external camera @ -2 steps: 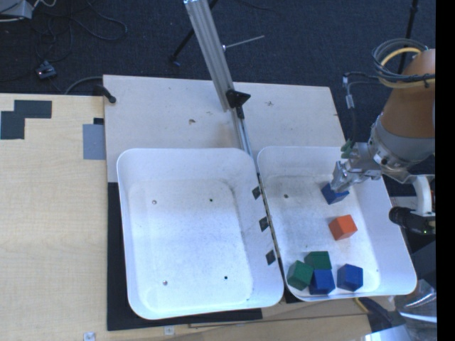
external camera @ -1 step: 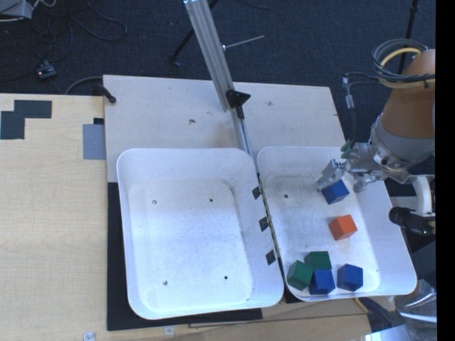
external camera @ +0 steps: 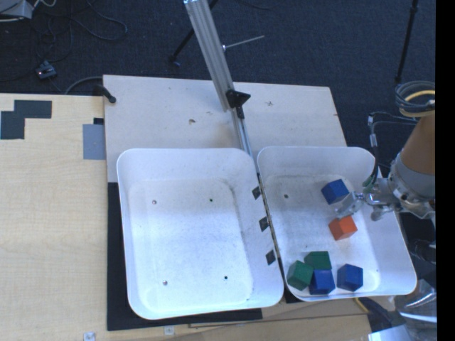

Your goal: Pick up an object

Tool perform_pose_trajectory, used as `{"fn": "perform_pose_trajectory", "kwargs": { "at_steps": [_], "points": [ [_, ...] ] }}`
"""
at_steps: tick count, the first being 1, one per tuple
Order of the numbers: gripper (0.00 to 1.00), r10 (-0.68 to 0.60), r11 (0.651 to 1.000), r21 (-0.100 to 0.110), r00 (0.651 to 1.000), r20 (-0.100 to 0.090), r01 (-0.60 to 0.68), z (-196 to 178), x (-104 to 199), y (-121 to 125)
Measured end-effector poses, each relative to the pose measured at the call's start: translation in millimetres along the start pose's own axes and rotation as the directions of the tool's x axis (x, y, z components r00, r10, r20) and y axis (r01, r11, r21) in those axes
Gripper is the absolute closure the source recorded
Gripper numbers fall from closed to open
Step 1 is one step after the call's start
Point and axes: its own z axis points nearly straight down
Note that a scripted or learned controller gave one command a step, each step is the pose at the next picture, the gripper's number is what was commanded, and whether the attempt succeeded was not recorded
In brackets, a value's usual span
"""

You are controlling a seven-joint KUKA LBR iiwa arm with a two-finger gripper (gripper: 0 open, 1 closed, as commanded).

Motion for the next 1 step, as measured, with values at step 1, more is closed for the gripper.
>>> {"fn": "perform_pose_trajectory", "kwargs": {
  "at_steps": [1],
  "points": [
    [0.0, -0.006, 1.0, -0.012, 1.0, -0.001, 0.006, 66.9, 1.8, -1.7]
  ]
}}
